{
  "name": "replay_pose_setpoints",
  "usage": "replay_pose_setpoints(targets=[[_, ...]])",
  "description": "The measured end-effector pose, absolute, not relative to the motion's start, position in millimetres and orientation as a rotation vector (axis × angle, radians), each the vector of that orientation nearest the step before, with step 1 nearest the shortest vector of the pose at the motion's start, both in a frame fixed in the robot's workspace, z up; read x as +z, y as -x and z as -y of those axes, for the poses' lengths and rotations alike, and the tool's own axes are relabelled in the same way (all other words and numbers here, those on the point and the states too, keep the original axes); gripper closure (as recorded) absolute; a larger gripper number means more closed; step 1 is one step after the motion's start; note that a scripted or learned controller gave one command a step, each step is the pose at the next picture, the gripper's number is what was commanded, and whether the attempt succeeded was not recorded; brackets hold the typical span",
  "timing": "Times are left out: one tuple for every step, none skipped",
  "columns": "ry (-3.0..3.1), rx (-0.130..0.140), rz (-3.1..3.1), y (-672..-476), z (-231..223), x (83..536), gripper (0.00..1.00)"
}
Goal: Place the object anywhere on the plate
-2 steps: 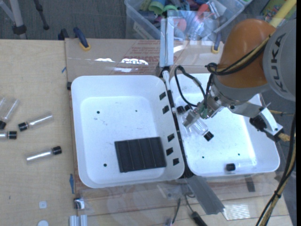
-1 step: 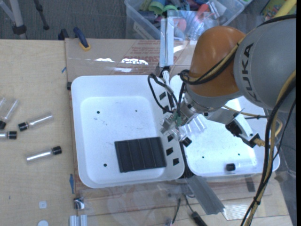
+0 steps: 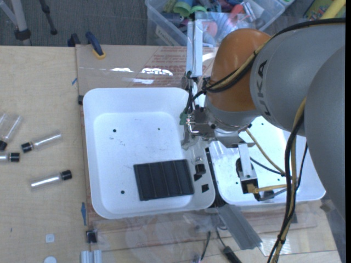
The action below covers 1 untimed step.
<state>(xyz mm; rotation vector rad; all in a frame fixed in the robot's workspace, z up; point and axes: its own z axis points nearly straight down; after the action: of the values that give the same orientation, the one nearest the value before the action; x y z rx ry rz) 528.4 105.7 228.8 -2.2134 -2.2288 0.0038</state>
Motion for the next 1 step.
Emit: replay_pose_setpoints(targets=[[2.436, 0.004, 1.984, -495.4, -133.8, 257.6, 1.00]])
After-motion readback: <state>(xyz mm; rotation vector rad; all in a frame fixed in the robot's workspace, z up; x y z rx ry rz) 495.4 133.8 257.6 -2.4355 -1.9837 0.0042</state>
